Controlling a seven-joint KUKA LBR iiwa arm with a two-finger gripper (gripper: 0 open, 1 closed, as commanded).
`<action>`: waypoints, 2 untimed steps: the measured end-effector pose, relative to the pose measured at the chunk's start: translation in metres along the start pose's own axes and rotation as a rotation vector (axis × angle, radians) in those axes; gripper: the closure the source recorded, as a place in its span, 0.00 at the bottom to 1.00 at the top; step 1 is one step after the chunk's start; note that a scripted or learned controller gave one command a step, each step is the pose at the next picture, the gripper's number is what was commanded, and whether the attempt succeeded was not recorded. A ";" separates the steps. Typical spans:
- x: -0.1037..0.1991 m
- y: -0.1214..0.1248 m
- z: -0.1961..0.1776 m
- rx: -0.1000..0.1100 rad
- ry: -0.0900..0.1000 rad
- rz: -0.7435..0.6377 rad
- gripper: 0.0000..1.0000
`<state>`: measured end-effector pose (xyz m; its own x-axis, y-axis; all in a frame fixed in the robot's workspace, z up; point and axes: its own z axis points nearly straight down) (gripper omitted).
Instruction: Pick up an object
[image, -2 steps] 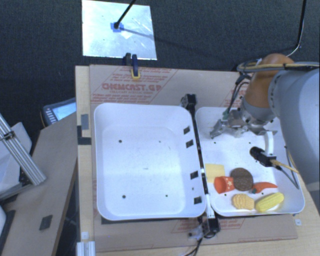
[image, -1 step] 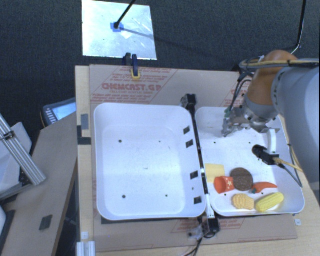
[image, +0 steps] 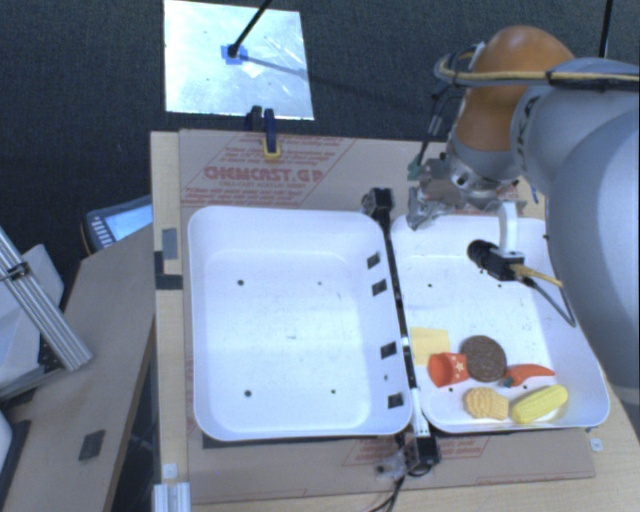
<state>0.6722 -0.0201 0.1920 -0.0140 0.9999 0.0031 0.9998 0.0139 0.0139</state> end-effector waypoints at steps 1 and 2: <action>0.058 -0.006 0.007 0.012 -0.001 0.004 1.00; 0.115 -0.001 -0.020 0.009 -0.001 0.005 1.00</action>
<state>0.6692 0.0946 0.2122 -0.0091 1.0000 0.0017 0.9999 0.0091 0.0049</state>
